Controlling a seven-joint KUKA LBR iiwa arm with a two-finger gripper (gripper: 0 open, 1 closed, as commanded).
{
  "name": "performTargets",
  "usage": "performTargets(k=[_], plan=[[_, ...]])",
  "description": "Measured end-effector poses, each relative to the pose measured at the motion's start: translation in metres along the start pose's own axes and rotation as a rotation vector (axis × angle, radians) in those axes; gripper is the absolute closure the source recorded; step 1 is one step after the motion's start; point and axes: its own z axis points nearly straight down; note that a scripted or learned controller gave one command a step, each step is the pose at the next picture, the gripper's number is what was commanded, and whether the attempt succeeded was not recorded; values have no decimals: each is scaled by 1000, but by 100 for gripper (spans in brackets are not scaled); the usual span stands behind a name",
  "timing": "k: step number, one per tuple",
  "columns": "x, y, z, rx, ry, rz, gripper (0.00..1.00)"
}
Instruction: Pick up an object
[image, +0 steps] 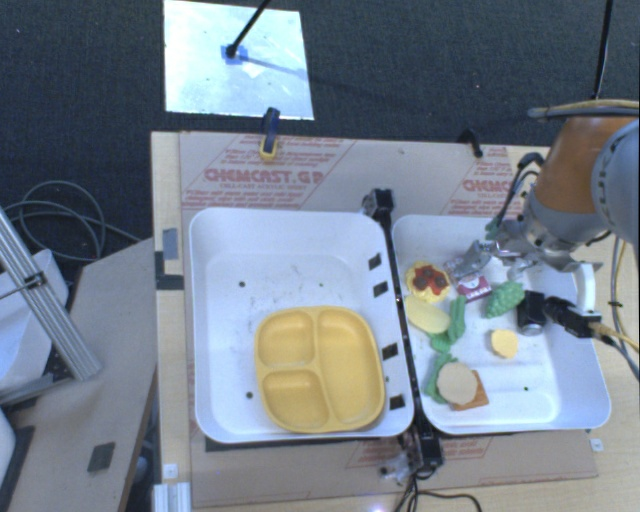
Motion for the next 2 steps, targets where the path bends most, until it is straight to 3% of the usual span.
performTargets(k=[1,2], plan=[[-21,-8,48,-7,-3,1,0],[-20,-6,34,-12,-3,0,100]])
